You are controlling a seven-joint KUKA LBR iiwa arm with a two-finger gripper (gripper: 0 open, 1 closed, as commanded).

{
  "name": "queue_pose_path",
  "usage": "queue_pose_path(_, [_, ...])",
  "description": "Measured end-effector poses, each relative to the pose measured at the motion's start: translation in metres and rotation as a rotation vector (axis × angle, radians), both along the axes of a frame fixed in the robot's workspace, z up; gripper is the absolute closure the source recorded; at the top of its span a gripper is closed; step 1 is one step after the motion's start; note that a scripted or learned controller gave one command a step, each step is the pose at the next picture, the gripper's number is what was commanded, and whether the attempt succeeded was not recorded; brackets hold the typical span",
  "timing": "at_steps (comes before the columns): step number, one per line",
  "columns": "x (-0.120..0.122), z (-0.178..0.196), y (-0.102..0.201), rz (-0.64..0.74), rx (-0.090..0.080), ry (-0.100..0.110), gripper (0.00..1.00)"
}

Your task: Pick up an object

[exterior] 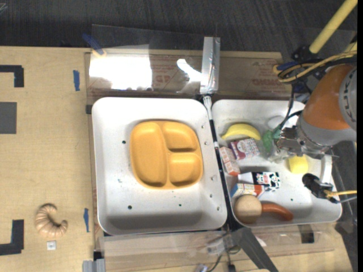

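The right bin [323,211] holds several small items. A yellow banana [241,131] lies at the back, and a pink-and-white carton [245,148] sits just in front of it. A small green item [269,141] and a yellow lemon-like piece [298,164] are further right. Toward the front are a cow-patterned carton [265,179], a beige ball [247,206] and a red sausage [276,211]. My gripper [288,141] hangs low over the bin's right half, between the green item and the yellow piece. The arm's grey wrist and orange band [334,103] rise behind it.
The left bin [108,169] carries an orange divided plate [165,153]. A tan croissant-shaped toy [51,220] lies on the bench at the lower left. A red-and-white flat box [228,160] leans on the wall between the bins. Cables and a yellow rod [334,16] crowd the back right.
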State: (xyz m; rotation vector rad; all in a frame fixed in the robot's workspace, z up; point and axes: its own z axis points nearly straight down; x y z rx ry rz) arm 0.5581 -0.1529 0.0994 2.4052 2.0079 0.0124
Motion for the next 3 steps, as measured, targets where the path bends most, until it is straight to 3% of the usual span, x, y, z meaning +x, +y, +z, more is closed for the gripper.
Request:
queue_pose_path(1, [-0.048,-0.011,-0.051,-0.085,0.006,0.006,1.0])
queue_pose_path(2, [-0.045,-0.01,-0.045,-0.078,0.014,0.003,0.0])
queue_pose_path(3, [0.029,-0.011,-0.041,-0.285,0.016,0.008,0.0])
